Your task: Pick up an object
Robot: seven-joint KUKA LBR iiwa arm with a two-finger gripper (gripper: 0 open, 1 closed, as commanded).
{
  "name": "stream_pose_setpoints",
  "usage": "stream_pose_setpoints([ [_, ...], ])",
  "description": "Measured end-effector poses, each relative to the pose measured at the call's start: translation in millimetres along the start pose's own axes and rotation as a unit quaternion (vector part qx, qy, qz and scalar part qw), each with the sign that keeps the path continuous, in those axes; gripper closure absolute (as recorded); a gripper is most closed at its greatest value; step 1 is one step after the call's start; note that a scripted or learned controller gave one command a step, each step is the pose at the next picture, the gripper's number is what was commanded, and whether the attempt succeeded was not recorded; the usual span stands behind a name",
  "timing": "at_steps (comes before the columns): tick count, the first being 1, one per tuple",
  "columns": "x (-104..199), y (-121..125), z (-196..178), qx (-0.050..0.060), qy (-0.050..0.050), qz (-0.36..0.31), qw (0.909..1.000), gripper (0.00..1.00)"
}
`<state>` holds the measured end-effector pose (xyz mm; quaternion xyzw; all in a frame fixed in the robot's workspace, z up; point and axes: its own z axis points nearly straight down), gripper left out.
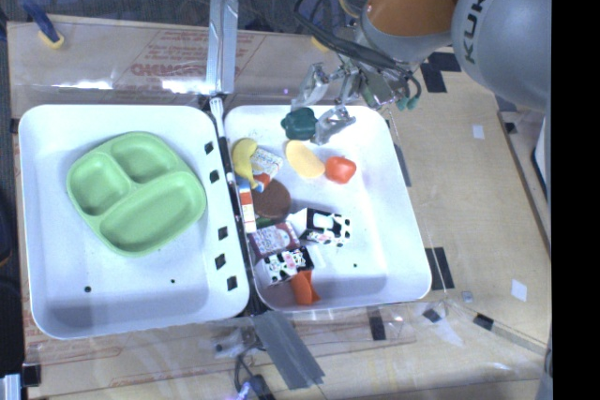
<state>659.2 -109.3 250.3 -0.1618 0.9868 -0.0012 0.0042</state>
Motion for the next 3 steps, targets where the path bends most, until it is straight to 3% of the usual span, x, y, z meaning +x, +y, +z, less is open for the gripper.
stream_pose_setpoints([
  [1, -14, 69, 0, -0.003, 0.004, -0.014, 0.9999, 1.00],
  [2, -15, 68, -11, -0.001, 0.002, -0.014, 0.9999, 1.00],
  [3, -31, 97, -7, -0.001, 0.001, -0.035, 0.9994, 1.00],
])
